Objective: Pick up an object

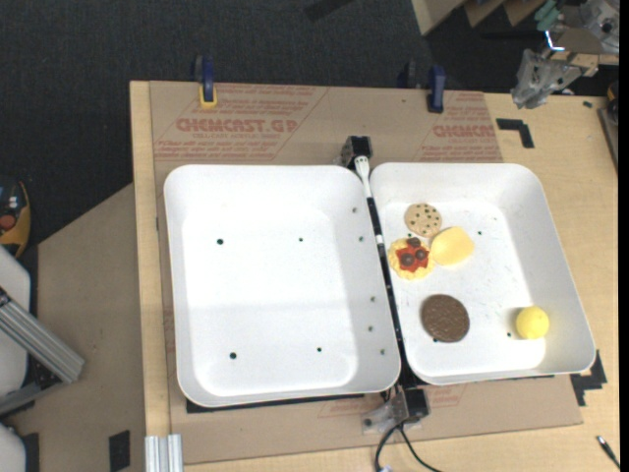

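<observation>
Inside right bin (550, 214), cookies (424, 218), lemon (532, 323), left bin (197, 214) beside

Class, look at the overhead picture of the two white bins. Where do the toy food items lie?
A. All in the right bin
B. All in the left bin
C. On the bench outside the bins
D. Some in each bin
A: the chocolate-chip cookie, pizza piece, yellow wedge, brown cookie and yellow ball all lie inside the right bin.
</observation>
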Controlling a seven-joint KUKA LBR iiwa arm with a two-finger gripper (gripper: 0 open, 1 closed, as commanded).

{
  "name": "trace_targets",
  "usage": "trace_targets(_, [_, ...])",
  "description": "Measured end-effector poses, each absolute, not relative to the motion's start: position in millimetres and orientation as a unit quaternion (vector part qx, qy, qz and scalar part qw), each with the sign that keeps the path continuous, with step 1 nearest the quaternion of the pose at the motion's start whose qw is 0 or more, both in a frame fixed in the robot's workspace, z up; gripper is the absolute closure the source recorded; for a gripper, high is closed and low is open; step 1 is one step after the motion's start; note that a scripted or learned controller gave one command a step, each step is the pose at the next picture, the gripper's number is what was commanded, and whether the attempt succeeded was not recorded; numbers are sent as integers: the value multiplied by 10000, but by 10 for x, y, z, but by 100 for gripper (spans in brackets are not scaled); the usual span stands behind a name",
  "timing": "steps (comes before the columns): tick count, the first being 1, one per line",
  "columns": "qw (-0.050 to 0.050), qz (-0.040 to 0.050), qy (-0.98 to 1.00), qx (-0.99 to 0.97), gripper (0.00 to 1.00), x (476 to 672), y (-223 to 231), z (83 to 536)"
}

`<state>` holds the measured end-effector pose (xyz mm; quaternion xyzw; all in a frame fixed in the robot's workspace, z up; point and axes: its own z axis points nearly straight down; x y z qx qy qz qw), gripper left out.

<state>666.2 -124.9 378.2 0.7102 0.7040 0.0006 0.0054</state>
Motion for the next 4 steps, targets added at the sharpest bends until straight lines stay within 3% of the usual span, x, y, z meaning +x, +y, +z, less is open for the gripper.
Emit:
trace_targets(1, [-41,-19,7088,7054,100,6658,-672,2996])
trace_targets(2, [48,-8,7039,7103,100,6615,-1747,3273])
trace_targets(3, [-42,-17,7085,7057,100,6334,-1063,2533])
trace_targets(4, [-26,3,7100,7042,100,6501,-278,2363])
